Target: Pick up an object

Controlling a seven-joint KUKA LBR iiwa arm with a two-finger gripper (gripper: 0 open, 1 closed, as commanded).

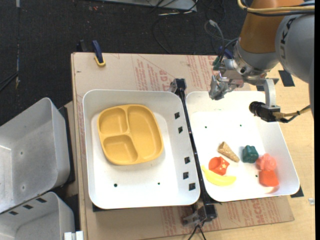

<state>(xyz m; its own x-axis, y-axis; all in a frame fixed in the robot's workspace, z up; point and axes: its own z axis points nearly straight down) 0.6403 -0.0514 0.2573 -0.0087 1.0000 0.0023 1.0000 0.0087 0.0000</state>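
I hang above the far edge of the right bin (280, 134), and my gripper (218, 92) carries nothing; if it is spread or pressed together I cannot tell. The objects lie together at the near side: a tan wedge (228, 151), a green piece (250, 154), a yellow banana (219, 178). I would choose the green piece and come down straight, to avoid pushing its neighbours.

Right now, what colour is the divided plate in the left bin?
Yellow plate, clearest in the camera view.
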